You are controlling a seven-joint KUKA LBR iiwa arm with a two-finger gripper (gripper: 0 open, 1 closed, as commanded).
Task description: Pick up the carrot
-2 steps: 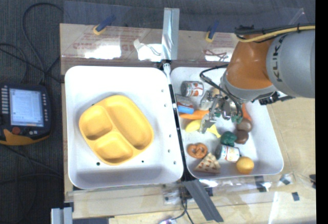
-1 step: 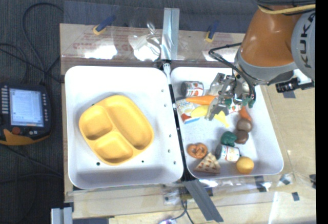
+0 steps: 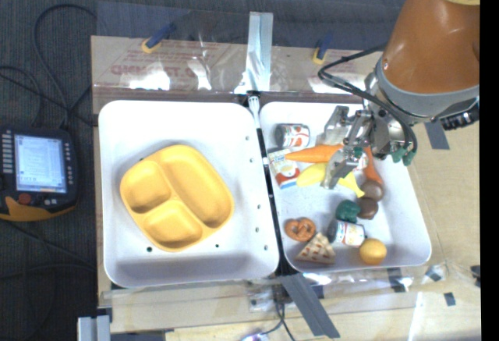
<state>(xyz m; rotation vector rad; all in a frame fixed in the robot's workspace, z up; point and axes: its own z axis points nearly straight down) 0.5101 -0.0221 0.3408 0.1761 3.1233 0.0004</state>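
No words or numbers here are clear enough to read. The brown board (image 3: 168, 66) behind the bins has faded red letters under shiny plastic, but they are too blurry to make out. The little can (image 3: 292, 135) in the right bin has a red and white label, and the small carton (image 3: 285, 170) beside it has a picture on it, yet no name can be read on either one. The handheld screen (image 3: 37, 161) on the floor at the left glows, and its lines are too tiny to read.
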